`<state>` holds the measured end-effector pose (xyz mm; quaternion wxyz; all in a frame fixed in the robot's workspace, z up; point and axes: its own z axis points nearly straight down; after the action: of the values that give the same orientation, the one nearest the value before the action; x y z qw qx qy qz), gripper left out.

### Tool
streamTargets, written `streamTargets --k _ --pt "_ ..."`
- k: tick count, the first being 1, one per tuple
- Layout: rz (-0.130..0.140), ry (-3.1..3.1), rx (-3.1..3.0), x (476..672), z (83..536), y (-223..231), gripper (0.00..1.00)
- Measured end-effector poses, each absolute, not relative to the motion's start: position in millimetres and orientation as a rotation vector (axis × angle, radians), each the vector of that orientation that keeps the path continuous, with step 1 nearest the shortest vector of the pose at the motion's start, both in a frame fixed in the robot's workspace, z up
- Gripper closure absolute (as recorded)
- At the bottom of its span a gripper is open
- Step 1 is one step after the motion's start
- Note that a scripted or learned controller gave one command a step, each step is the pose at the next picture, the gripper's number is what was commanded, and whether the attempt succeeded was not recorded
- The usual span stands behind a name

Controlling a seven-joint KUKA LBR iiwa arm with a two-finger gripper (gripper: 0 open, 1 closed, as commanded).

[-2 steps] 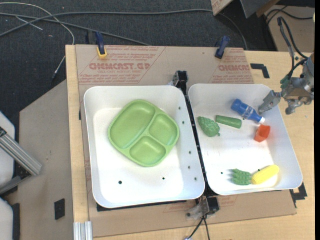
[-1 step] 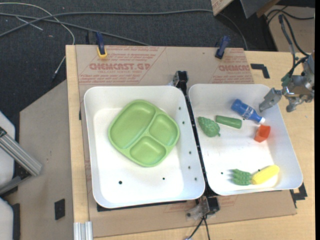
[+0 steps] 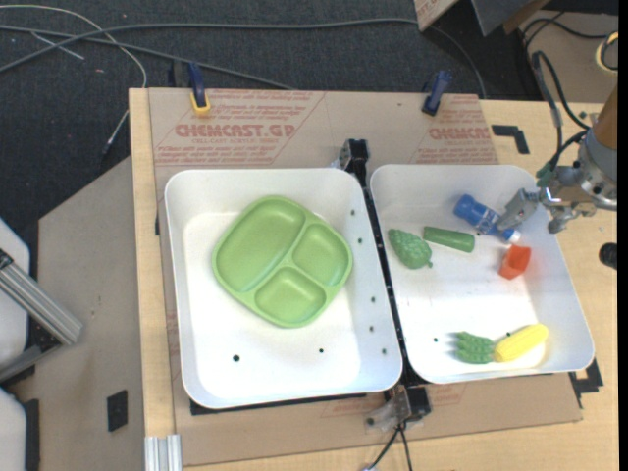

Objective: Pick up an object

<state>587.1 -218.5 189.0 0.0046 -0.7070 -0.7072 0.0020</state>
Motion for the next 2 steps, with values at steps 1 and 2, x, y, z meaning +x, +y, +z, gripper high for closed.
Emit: streamTargets --k 1,2 --pt "0.007 -2.215 -2.213 592.6 141 -218 0.0" --pt "0.007 -2.215 -2.213 591.2 84 -217 0.0"
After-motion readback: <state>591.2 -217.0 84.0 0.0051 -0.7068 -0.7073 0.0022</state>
